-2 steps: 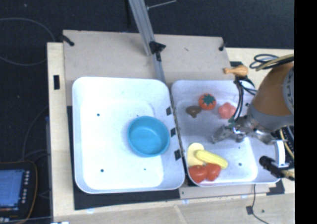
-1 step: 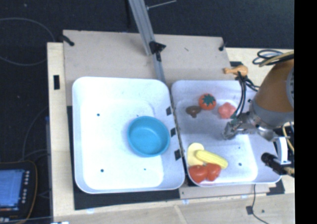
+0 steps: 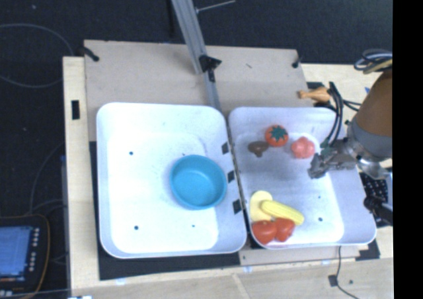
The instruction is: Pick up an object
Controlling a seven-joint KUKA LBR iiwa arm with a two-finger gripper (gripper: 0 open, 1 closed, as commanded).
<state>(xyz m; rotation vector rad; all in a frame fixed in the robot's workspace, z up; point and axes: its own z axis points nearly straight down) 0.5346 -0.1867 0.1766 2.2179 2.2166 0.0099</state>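
Note:
The right bin [image 3: 330, 225] holds a red tomato with a green top [image 3: 277, 135], a pink ball [image 3: 303, 147], a small brown piece [image 3: 258, 149], a yellow banana [image 3: 281, 210] and a red pepper [image 3: 272, 230]. My gripper [image 3: 322, 165] hangs over the right side of this bin, just right of and below the pink ball, apart from it. Nothing shows between its fingers. The arm's orange band [image 3: 378, 109] is at the right edge.
A blue bowl [image 3: 197, 181] sits in the left bin [image 3: 132, 132], near the divider. A grey slanted pole [image 3: 188, 23] rises behind the bins. Cables [image 3: 337, 109] trail by the arm, and a small orange object [image 3: 315, 94] lies beyond the right bin's far edge.

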